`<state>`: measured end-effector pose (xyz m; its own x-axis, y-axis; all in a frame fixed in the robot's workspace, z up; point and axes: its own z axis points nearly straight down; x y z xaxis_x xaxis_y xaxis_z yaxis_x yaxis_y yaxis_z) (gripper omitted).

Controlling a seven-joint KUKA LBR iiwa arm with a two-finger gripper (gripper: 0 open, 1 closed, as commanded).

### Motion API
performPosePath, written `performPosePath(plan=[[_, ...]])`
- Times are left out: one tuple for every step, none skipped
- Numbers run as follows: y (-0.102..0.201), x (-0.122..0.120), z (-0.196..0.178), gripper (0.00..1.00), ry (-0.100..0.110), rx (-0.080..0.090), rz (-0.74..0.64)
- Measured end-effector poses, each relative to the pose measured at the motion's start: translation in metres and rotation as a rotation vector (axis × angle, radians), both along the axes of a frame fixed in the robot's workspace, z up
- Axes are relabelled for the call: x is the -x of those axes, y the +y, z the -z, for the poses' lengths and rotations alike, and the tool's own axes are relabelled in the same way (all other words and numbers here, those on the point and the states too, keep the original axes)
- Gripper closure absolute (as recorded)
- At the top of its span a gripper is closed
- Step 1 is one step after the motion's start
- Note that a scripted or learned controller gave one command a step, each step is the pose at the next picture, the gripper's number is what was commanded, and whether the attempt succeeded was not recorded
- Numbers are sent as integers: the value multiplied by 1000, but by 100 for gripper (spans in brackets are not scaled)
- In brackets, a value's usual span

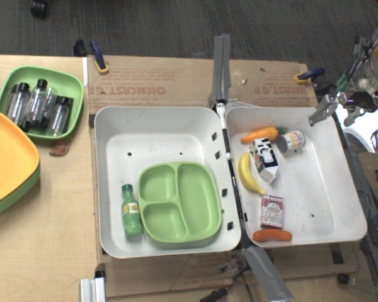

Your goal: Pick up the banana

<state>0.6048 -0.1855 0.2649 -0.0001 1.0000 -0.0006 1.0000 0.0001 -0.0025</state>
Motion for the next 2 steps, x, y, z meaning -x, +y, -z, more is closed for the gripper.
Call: performPosePath(plan=[[-1, 0, -8, 100, 2, 1, -2], [-37, -19, 27, 100, 0, 2, 359]])
